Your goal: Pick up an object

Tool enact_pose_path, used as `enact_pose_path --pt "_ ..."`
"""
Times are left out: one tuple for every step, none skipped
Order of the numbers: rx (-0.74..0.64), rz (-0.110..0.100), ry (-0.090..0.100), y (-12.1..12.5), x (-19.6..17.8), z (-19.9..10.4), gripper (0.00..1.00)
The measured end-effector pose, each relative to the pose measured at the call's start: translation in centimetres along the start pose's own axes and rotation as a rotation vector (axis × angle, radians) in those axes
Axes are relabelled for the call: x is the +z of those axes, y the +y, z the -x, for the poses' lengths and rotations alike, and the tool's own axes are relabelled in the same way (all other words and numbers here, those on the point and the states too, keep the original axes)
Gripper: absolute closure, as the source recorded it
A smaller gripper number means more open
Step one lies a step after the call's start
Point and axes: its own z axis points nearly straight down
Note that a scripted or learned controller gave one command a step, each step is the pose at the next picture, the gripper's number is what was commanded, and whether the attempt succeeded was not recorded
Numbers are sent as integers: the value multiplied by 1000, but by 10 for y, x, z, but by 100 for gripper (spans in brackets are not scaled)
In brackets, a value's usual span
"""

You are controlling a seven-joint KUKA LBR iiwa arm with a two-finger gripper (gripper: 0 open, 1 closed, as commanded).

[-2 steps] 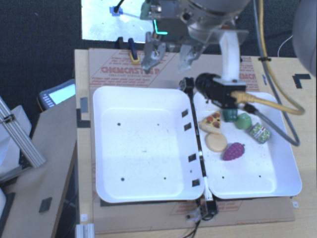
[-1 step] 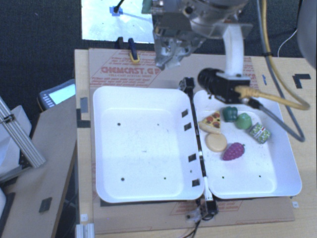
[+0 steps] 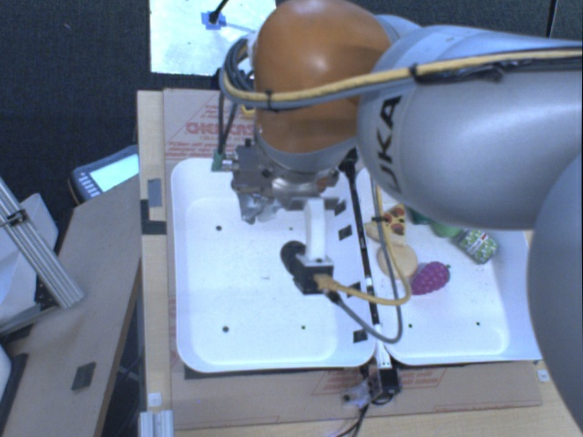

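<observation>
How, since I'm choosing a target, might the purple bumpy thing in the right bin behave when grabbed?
The purple bumpy thing looks small, probably light. Its knobbly shape may slip from a grip. Pushed, it could nudge the tan disc beside it.

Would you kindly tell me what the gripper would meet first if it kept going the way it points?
Probably the bare white floor of the left bin, directly below the gripper; depth is hard to judge.

The grey arm [image 3: 474, 135] covers the far half of the right bin [image 3: 455, 324], hiding part of a green object [image 3: 476, 244] and a yellow toy [image 3: 393, 222].
</observation>
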Motion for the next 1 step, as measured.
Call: enact_pose_path --pt "1 20 7 88 -32 0 100"
